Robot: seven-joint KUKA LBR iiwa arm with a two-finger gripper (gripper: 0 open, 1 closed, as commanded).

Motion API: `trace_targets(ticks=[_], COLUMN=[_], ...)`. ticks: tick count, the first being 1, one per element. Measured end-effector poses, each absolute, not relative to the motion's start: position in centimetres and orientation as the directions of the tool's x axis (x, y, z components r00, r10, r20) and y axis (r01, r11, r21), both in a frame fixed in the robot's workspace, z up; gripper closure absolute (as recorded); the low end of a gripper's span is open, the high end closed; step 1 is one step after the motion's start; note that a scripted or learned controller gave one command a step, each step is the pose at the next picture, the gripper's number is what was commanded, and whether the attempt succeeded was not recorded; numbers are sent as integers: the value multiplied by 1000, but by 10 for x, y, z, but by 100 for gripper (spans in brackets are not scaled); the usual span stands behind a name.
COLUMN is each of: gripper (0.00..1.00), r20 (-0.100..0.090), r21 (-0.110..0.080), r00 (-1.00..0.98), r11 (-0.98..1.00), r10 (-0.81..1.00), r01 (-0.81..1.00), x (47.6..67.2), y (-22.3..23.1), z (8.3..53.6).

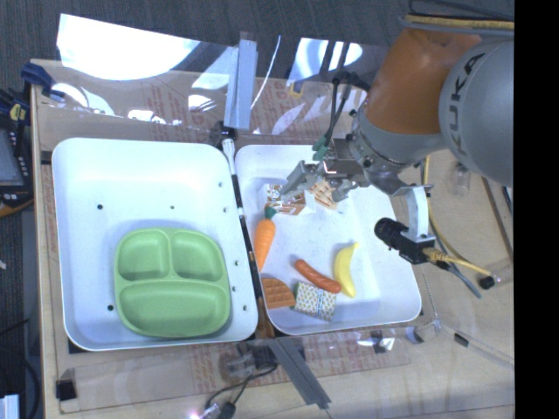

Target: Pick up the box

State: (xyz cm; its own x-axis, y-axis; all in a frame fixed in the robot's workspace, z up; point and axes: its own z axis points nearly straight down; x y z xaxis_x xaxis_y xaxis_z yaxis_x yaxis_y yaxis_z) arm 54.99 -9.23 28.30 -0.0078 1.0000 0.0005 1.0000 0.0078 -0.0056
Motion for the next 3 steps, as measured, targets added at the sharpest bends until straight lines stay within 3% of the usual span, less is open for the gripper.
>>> trace_targets(ticks=[1,2,3], gripper=[0,0,0], r20=[-1,0,-17], r21=[-5,-7,8], r00=[2,-9,-129], r11=[-2,9,129], r10=[1000,1000,991], r01=[1000,1000,992], x=[505,564,625], y=[-149,-156,-138], z=[221,112,98])
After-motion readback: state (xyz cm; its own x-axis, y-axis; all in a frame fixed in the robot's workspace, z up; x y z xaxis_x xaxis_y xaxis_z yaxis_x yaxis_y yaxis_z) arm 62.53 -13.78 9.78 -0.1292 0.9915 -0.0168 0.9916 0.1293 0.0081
